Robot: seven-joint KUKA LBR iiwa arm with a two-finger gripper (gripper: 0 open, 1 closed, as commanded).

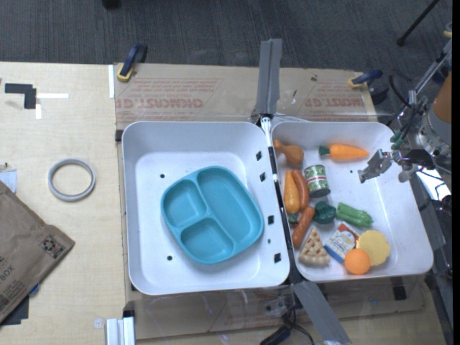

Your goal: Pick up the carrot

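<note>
Orange ball (357, 261): it sat at the near edge of the right bin (413, 221), touching a yellow round piece (375, 246) just behind it.
Pizza slice (312, 249): it lay near the front left of that bin, beside a small red and blue carton (339, 241).
Blue tray (210, 213): a three-compartment tray rested flat in the middle of the left bin (140, 192), tilted a little against the bin walls.
Green pieces: a green vegetable (354, 214) lay mid-bin, with a darker green lump (324, 211) just left of it.
Hot dog (295, 190): it lay along the left wall, with a small reddish carrot-like piece (302, 225) slanting just in front of it.
Can (316, 180): it stood beside the hot dog.
My gripper (376, 165): it hung over the right side of the right bin, with nothing between my fingers; whether they were apart or together I could not tell.
Carrot (346, 151): it lay on its side toward the far part of the right bin, green top pointing left, just left of and beyond my gripper, apart from it.
Brown piece (290, 152): it sat in the far left corner.
Tape ring (72, 179): it lay on the bench well left of the bins.
</note>
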